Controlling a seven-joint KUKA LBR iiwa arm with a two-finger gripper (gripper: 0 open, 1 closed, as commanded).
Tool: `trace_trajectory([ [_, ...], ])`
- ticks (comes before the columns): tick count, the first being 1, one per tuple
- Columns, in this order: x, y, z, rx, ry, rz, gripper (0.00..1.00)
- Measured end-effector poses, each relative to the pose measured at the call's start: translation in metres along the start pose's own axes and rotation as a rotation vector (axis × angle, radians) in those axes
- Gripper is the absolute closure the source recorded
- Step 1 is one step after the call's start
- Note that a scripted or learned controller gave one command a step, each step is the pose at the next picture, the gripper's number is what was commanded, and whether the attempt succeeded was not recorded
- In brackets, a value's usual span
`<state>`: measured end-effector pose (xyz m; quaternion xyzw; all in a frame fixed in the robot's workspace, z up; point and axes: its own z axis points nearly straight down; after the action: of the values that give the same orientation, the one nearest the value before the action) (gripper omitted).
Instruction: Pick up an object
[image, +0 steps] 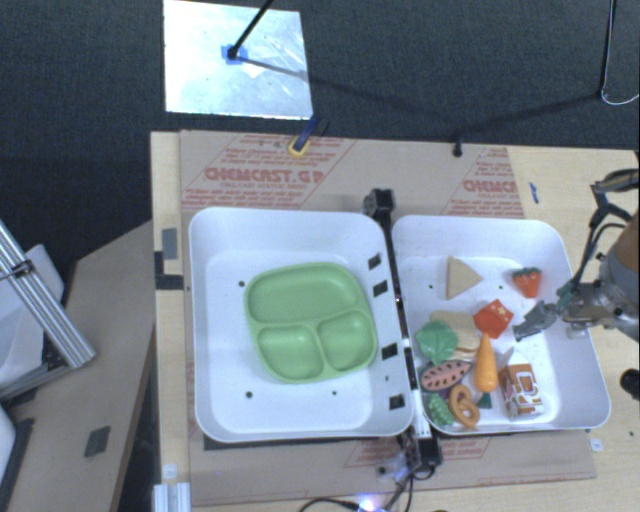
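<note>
Just right of the red cube (493, 318), the hand (533, 318) reaches in low from the right, seemingly holding nothing; its spread is unclear. Below-left, the carrot (485, 364) lies top-to-bottom.

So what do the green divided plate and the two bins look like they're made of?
The green divided plate looks like moulded plastic with a smooth, matte finish: uniform pale green, rounded compartment walls, only soft highlights. The left bin and right bin look like thin white plastic, probably formed sheet, judging by their rounded corners and shallow sloped walls; slightly glossy. None of this is certain from this view.
</note>
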<state>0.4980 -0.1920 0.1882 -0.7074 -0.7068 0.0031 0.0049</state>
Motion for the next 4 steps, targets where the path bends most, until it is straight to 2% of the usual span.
trace_trajectory([
  [1,0.001,0.003,-0.006,-0.012,-0.003,-0.004,0.0],
  [2,-0.008,0.004,0.04,-0.01,-0.002,-0.002,0.0],
  [3,0.001,0.01,0.09,-0.014,-0.004,-0.003,0.0],
  [4,0.001,0.01,0.104,-0.011,-0.003,-0.002,0.0],
])
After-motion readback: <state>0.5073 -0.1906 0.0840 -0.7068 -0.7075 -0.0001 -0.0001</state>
